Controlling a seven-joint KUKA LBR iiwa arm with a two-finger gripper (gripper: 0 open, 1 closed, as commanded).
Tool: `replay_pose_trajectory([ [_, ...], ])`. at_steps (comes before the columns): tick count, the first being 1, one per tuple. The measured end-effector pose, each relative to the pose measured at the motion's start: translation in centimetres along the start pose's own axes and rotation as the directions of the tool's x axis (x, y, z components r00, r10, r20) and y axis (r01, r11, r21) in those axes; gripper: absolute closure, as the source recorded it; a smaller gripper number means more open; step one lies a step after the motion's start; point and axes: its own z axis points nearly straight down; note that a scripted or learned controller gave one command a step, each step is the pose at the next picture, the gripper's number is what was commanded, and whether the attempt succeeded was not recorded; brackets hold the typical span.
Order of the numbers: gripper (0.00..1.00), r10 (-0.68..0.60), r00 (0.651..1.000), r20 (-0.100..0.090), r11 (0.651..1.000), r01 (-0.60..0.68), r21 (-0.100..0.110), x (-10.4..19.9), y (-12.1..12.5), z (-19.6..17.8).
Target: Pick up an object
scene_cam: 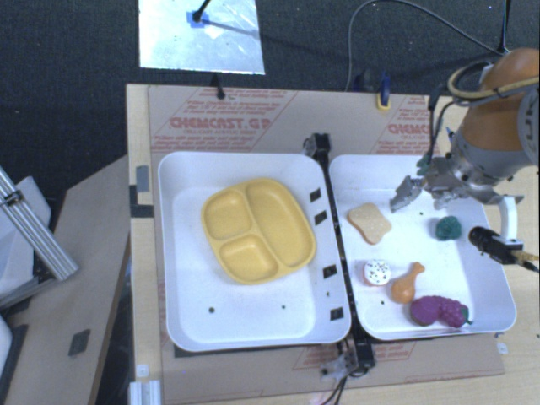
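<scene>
Yellow divided plate [257,229] lies in the left bin [190,310]. Over the right bin [498,306] the gripper [408,194] hangs above a bread slice [369,223]; whether its fingers are spread or closed, I cannot tell. Nearby lie a green ball [447,227], white dice [377,272], chicken leg [407,283] and purple grapes [439,310].

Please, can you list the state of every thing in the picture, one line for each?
Yellow tray: upright, in the left bin.
Bread slice: lying flat, right bin.
Dotted ball: resting.
Orange drumstick: lying.
Purple grapes: lying.
Green ball: resting.
Gripper: above the right bin, holding nothing.
</scene>
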Motion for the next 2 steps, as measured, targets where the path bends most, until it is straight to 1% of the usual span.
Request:
replay_pose_trajectory([
  [1, 0.00, -0.002, 1.000, 0.002, 1.000, 0.002, -0.012, 0.0, 0.3, -0.6],
  [2, 0.00, -0.001, 1.000, 0.001, 1.000, 0.001, -0.008, 0.8, -0.2, 4.1],
])
